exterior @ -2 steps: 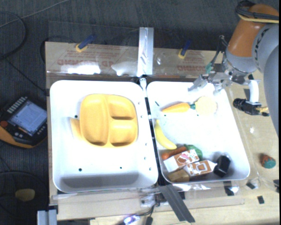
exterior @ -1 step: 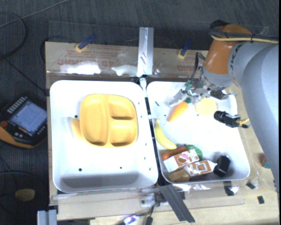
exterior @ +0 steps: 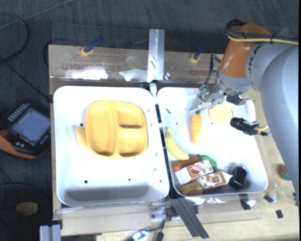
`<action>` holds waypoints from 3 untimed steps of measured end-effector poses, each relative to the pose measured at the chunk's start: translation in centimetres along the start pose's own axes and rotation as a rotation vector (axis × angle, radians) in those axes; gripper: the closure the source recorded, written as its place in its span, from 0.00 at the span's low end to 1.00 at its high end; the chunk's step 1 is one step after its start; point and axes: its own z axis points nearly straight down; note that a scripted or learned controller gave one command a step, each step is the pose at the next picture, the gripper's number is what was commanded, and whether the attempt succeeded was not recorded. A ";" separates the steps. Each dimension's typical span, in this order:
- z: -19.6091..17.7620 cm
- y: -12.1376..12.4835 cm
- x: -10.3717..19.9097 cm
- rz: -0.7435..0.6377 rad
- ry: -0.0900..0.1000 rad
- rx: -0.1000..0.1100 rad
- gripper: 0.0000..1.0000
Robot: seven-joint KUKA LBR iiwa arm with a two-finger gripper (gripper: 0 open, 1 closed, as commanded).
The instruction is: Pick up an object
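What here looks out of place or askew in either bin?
Nothing looks spilled or broken. The yellow divided tray lies alone in the left bin. In the right bin, the carrot and banana lie loose, and cartons are piled at the near edge. The end effector hovers above the carrot.

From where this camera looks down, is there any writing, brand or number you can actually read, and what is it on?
None is legible.
Cardboard sheet behind the bins: faint red print, too blurred.
Small cartons in the right bin: pictures and marks, too small.
Handheld screen unit on the floor: display unreadable.
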 end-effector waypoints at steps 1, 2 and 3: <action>1.0 -7.4 -1.6 -0.106 -0.001 -0.014 1.00; 0.9 -15.1 2.1 -0.430 -0.010 -0.023 1.00; 1.1 -15.2 2.2 -0.431 -0.008 -0.021 0.00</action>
